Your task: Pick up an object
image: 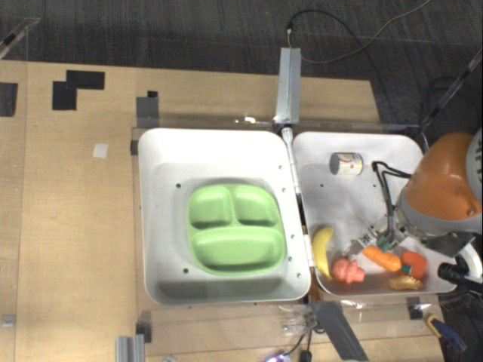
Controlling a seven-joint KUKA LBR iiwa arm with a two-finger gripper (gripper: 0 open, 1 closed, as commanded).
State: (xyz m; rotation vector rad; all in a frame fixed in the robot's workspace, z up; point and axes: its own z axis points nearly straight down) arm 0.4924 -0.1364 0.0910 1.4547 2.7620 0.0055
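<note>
My gripper [367,242] is low in the right bin [355,194], at the end of the grey arm with the orange band [445,181]. It hangs just above the left end of an orange carrot [383,259]. A yellow banana [322,249] lies to its left against the bin's wall. A pink toy [347,271] sits below the gripper near the front rim. To the right of the carrot are a red-orange piece [413,263] and a small brown-yellow piece [405,283]. Nothing visibly sits in the gripper.
A small white cylinder [346,164] lies at the back of the right bin. The left bin [162,202] holds a green divided plate [235,227]. A black cable [383,183] runs along the arm over the right bin.
</note>
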